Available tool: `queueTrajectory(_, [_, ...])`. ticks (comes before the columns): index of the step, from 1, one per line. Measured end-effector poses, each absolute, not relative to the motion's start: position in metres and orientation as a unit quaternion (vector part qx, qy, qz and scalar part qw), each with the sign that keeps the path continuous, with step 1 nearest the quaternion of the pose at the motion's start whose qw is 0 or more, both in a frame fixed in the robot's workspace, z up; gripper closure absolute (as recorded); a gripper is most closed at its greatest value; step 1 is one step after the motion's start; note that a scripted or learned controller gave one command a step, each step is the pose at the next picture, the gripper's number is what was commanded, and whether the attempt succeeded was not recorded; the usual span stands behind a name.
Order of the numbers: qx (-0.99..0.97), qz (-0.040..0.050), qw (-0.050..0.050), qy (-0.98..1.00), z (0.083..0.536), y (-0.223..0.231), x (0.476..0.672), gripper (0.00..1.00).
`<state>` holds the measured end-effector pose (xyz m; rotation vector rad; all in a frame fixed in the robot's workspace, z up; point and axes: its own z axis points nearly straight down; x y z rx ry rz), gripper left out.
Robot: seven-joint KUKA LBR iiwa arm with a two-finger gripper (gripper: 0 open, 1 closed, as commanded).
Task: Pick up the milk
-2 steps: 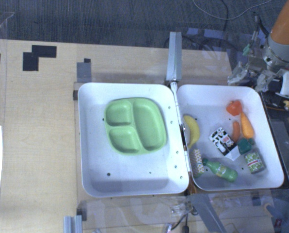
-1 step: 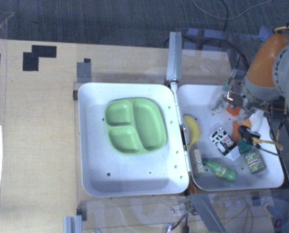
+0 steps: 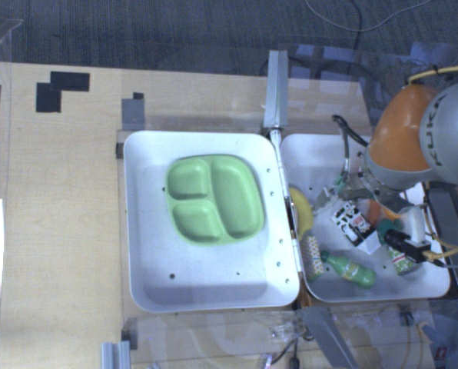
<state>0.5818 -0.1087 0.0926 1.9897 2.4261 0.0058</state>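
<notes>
Camera view: the arm [image 3: 425, 133] is over the right bin [image 3: 313, 156], with the jaws [image 3: 360, 198] low among the clutter; whether they stand apart or together cannot be told. The milk, judged to be the small white carton [image 3: 350, 221] with dark print, lies tilted just below the jaws, near a green bottle [image 3: 350, 269] and a banana [image 3: 301, 210]. Risk: crowded neighbours may be nudged or caught instead, and the tilted carton may slip. The left bin [image 3: 148, 229] holds a green divided tray [image 3: 214, 198].
</notes>
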Motion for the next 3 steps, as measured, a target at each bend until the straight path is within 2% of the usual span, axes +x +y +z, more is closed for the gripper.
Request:
queueTrajectory(1, [0.685,0.0049,0.006,0.729,0.090,-0.128,0.520,0.00])
queueTrajectory(2, [0.684,0.0071,0.008,0.729,0.102,-0.127,0.522,1.00])
queueTrajectory(3, [0.679,0.0026,0.003,0.735,0.213,-0.061,0.569,1.00])
